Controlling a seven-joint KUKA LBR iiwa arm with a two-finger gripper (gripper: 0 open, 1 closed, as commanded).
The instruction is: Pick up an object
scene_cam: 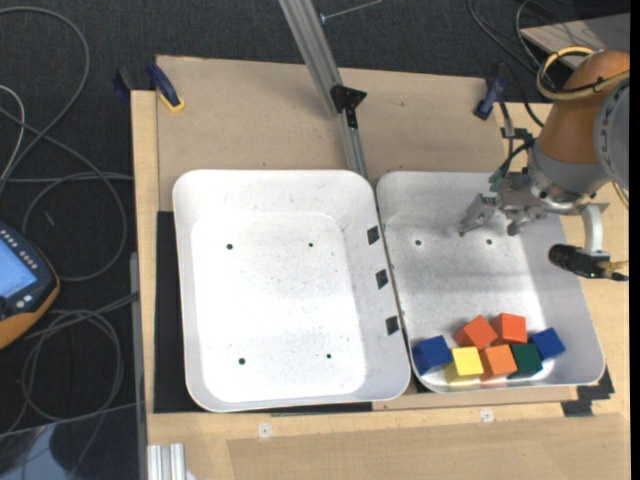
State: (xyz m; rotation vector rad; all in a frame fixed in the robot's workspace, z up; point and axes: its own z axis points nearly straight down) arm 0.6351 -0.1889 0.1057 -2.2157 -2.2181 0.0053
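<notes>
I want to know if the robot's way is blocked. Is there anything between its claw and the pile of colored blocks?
No. In the camera view, only bare white bin floor lies between the gripper and the blocks huddled at the bin's near edge.

arm (585, 128) enters from right over right bin (440, 268); gripper (490, 215) hangs above bin's far part, fingers spread, nothing between them | blocks (490, 348) clustered at bin's near edge: blue, yellow, orange, green, touching | left bin (270, 288) beside it
</notes>
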